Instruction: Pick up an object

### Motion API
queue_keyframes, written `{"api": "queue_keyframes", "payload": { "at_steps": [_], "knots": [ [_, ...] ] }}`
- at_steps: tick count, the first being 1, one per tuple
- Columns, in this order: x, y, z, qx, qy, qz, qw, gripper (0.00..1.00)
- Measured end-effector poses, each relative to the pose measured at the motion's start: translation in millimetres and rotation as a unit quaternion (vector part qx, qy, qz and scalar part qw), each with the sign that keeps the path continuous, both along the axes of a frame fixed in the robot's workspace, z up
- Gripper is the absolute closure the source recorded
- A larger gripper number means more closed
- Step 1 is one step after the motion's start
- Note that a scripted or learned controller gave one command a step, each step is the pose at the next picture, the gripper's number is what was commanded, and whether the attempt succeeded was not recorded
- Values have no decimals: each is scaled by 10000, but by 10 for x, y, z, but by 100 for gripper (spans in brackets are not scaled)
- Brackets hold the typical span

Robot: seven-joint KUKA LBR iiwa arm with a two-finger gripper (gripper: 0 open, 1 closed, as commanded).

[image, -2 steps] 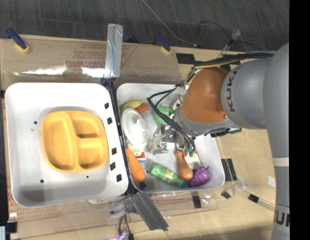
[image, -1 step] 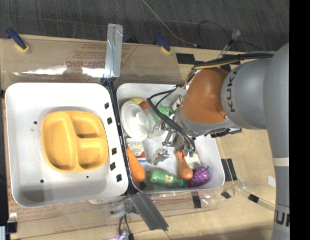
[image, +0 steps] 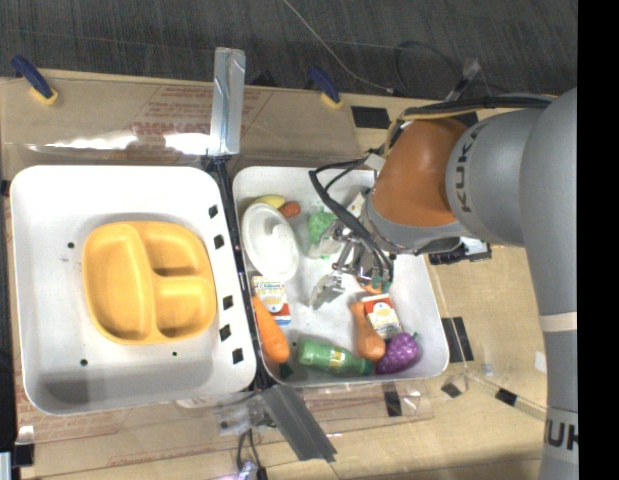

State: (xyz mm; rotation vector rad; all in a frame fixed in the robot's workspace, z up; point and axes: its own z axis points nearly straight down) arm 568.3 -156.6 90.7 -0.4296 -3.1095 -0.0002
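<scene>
Objects crowd the right bin point(image: 429, 298), so my gripper point(image: 329, 290) hangs over its bare middle; whether it's clenched, I cannot tell.

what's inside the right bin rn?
In the right bin: a white bowl, small carton, carrot, green bottle, purple grapes, orange-labelled bottle, and a green item. The gripper hangs over the middle. The arm covers the bin's upper right corner.
</scene>
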Motion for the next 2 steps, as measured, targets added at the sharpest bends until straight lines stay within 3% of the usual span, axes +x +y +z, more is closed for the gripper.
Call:
{"api": "queue_keyframes", "payload": {
  "at_steps": [1,2],
  "knots": [
    [268,-259,5,-3,-7,-870,9962,0],
    [-652,27,-8,1,21,-1425,9898,0]
  ]
}}
